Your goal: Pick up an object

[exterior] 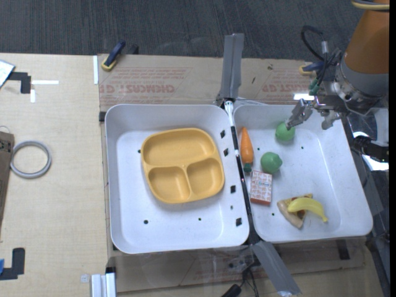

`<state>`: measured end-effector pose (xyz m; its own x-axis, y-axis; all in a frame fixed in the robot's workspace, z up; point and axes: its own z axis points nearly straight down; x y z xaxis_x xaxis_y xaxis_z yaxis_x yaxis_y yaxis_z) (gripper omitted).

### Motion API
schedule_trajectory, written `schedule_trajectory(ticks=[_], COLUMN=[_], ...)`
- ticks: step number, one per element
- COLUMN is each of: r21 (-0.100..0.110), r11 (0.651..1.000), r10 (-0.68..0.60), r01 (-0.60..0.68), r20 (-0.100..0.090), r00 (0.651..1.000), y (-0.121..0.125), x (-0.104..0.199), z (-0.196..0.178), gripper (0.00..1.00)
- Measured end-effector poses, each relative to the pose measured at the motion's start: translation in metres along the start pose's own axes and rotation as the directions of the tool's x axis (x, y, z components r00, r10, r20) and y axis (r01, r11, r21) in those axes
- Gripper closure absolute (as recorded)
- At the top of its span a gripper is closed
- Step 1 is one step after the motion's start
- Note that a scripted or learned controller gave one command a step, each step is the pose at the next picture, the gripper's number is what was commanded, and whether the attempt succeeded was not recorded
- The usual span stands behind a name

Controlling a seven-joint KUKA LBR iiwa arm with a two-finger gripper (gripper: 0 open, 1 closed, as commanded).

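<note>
the gripper (314, 117) hangs over the far end of the right bin (346, 184), at about one o'clock from that bin's middle. its two fingers are spread apart, one near the upper green ball (284, 132) and the other well off toward three o'clock, with nothing between them. the left fingertip sits just above and beside that ball; whether it touches cannot be told.

in the right bin, the carrot (246, 145) lies along the left wall at about ten o'clock. a second green ball (271, 161) rests near the bin's middle, toward nine o'clock. just below it, at seven o'clock, lies a small red and white box (261, 187). at five o'clock a banana (310, 206) lies across a tan wedge-shaped piece (291, 213), touching it.

the left bin (124, 184) holds a yellow divided plate (183, 164) with three compartments, sitting near its middle.

on the bench at nine o'clock of the left bin lies a roll of tape (30, 159).
</note>
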<state>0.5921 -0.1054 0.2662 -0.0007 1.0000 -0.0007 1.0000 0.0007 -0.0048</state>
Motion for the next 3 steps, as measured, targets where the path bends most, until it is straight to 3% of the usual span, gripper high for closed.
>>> schedule_trajectory(ticks=[1,2,3], r21=[-0.002,-0.004,-0.003], r11=[0.99,0.993,0.993], r10=[0.144,0.119,0.119], r01=[-0.144,-0.119,-0.119], r20=[0.0,0.0,0.001], r00=[0.99,0.993,0.993], y=[0.067,0.068,0.068], x=[-0.047,-0.055,-0.056], z=[0.101,0.175,0.166], gripper=[0.0,0.0,1.0])
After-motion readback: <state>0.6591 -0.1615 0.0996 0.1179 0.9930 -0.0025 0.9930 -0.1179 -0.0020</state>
